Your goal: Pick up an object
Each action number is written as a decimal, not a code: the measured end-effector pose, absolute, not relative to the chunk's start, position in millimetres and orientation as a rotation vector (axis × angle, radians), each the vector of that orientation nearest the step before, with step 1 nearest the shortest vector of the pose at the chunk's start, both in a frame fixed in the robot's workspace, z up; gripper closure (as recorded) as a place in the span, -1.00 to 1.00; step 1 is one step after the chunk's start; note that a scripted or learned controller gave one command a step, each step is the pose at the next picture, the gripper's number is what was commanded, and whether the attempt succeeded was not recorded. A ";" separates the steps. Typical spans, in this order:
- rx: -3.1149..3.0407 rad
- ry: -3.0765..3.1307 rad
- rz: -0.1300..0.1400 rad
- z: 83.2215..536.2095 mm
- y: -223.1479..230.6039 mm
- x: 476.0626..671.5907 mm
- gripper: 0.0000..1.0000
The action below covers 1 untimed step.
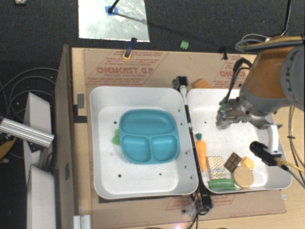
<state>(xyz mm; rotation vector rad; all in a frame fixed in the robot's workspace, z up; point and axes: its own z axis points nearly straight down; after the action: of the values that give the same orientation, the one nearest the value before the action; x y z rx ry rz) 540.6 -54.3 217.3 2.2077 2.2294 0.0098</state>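
Toy food clustered at the near end of the right bin (209, 104): carrot (201, 154) along the left wall, patterned card (215, 166), green piece (221, 184), brown block (232, 161), round biscuit (243, 177). Nothing lifted yet; pick not begun. Gripper (224, 119) poised over bare bin floor farther back, well apart from the pile, holding nothing. Finger spread impossible to tell. Blue tray (147, 136) in left bin (105, 128).

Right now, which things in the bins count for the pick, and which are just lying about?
For the pick:
- gripper, over the right bin
- carrot
- green block
- round cracker
- brown piece
- patterned square

Lying about:
- blue divided plate in the left bin
- cables on the floor
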 end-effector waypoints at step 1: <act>2.215 2.224 0.003 214.1 -57.8 539.5 -1.00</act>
<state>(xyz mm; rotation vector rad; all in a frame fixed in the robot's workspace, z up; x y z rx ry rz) 539.5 -57.8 214.1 2.2155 2.2245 0.0031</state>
